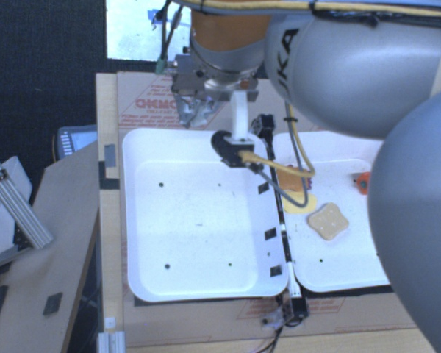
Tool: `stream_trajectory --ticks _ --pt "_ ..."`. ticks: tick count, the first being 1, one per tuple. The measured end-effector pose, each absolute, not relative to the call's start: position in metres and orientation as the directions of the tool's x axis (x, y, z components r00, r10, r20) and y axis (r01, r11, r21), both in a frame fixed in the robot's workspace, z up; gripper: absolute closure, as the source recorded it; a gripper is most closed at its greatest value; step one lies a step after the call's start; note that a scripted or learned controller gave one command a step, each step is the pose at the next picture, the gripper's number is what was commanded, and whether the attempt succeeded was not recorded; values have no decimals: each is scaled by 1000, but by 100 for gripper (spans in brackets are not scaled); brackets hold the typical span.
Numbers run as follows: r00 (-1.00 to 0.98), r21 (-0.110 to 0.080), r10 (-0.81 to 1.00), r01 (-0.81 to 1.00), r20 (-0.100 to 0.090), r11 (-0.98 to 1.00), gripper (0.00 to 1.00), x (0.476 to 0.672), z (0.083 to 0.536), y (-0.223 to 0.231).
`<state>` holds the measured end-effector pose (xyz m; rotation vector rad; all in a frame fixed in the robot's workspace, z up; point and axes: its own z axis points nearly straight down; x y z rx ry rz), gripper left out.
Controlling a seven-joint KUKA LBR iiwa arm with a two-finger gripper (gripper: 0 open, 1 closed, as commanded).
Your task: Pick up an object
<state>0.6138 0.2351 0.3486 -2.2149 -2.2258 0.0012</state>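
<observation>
Looming across the upper right, the grey KUKA arm with its orange band (228, 13) hides much of the right-hand shallow white bin (331, 274). Its gripper (198, 109) hangs at about twelve o'clock over the far rim of the left-hand shallow white bin (198, 226); whether it is clenched or released I cannot tell, and nothing shows between its tips.

Candidates for picking lie in the right bin: a beige, rounded-square, biscuit-like block (328, 220) sits toward the middle, with a flat yellow disc (301, 201) touching it at ten o'clock and a small orange piece (362, 182) at two o'clock.

By my judgement, the beige block is light, stiff and matt, not slippery. It is nearly square, so its long axis is faint, perhaps running ten to four. Pinching across opposite flat sides looks safest.
</observation>
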Motion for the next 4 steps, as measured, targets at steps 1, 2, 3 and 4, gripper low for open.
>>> stream_trajectory --ticks 1,2,3,4 --pt "-4 20 1000 1000 5 4 100 669 502 233" --pt "-5 4 1000 1000 2 5 100 668 518 234" --pt "-6 4 1000 1000 1 6 100 668 536 234" --pt "-6 2 1000 1000 1 6 0 668 535 235"
